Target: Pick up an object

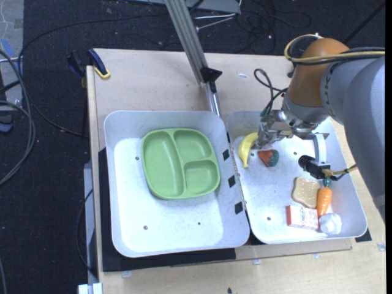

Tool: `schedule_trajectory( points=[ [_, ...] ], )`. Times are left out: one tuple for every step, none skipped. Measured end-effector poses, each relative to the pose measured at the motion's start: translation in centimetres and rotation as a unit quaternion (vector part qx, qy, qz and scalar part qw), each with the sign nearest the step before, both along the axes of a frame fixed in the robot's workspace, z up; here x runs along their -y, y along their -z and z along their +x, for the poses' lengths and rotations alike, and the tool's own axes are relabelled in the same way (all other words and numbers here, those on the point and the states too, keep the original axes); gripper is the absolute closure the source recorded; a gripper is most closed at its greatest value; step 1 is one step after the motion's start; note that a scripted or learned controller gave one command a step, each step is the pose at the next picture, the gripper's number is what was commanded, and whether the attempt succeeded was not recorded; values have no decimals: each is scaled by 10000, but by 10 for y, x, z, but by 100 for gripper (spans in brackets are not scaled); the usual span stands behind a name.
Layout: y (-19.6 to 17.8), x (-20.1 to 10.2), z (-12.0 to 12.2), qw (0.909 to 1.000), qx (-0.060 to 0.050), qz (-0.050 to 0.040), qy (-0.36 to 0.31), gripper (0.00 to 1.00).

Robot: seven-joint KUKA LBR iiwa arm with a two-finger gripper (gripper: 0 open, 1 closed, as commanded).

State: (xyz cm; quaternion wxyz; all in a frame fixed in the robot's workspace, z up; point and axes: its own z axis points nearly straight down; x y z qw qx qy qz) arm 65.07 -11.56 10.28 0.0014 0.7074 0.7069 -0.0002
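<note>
The gripper point(267, 141) hangs low over the near-left part of the right bin point(275, 216), close to that bin's left wall, and from this slanted overhead view I cannot tell how its grasp stands or whether anything is caught in it. Directly under and just beside it lie two candidates: a yellow toy banana point(247, 148) curved along the bin's left edge, and a small red toy strawberry with a green top point(268, 158) touching or nearly touching the tool's tip. Toward the bin's right side, well apart from the gripper, sit a slice of toy bread point(305, 192), an orange toy carrot point(324, 201) just beside it, a red-and-white packet point(302, 217) near the front edge, and a pale, whitish item point(331, 224) in the front right corner. The left bin point(122, 182) carries a green divided plate point(181, 163) near its middle. The step in hand looks like the descent onto a target, most likely the strawberry. To do it well, the arm should centre squarely over that piece, away from the banana so the two are not pinched together, go down until the tips straddle its widest part, close firmly, and lift straight up clear of the bin wall.
</note>
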Motion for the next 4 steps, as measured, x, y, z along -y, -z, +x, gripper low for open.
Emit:
schedule_trajectory(
  points=[
    [-44,4,-2,10000,18,6,4,100],
    [-98,4,-1,10000,25,5,-11,100],
    [-114,-35,-33,10000,-8,19,-30,100],
    [-107,-76,-68,10000,-24,19,-31,100]
  ],
)
